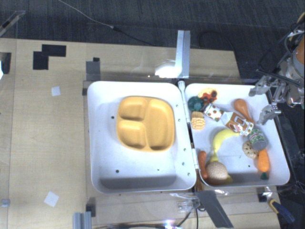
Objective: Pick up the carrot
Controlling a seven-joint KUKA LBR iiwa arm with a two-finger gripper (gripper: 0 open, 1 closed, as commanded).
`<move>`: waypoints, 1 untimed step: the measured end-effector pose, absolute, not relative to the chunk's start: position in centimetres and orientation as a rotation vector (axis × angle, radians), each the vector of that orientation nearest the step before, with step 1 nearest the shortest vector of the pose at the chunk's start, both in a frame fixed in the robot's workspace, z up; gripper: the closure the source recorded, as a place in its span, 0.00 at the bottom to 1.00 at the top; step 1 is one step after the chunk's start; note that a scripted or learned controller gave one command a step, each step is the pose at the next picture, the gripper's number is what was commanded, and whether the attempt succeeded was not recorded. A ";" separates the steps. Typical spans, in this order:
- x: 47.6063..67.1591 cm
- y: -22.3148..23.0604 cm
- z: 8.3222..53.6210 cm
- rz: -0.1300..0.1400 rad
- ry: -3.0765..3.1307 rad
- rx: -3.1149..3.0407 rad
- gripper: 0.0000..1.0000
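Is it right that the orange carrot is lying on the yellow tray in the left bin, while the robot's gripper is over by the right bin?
Not quite. The carrot isn't on the yellow tray. The camera view shows it lying in the right bin, near that bin's lower right corner, beside a cookie. The rest is right: the tray sits in the left bin, and the gripper is at the right bin's upper right edge.

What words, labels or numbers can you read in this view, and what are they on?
None can be read.
Small box in the right bin: red spots on white, any print too small to tell.
Orange and white packet: markings blurred.
Can beside the carrot: label pattern blurred.
Black shapes on the bench: plain marks, no letters.
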State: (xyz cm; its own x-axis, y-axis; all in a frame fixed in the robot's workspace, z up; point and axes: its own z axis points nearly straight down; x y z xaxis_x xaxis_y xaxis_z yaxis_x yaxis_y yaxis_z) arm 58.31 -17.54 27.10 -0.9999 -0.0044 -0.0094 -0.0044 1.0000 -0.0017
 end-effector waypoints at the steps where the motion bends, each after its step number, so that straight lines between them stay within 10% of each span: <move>1: 56.3 -20.5 18.3 0.000 3.122 0.298 0.00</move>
State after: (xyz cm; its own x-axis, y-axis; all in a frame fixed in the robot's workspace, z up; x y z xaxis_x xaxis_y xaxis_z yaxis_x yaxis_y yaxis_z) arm 56.30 -20.54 18.26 -0.9819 0.1894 -0.0053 0.1894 0.9819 0.0002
